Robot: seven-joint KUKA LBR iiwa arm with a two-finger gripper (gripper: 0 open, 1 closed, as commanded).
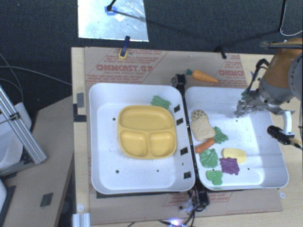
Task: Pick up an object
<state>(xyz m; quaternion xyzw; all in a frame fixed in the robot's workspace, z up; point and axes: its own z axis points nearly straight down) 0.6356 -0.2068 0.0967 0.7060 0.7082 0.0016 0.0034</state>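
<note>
Green lettuce (214, 177) shares right bin (272, 174); yellow tray (146, 130) fills left.

Grey KUKA arm (289, 82) here, rounded casing, 1 orange band around it above the wrist. Dark cables loop along its left side. At the tip, a small metallic silver gripper (242, 109) with 2 thin fingers.

Printed lettering on the cardboard sheet

Red "CHEMCAST" wording is showing on the cardboard sheet (142, 65) beneath the bins; smaller print is staying illegible.
</note>
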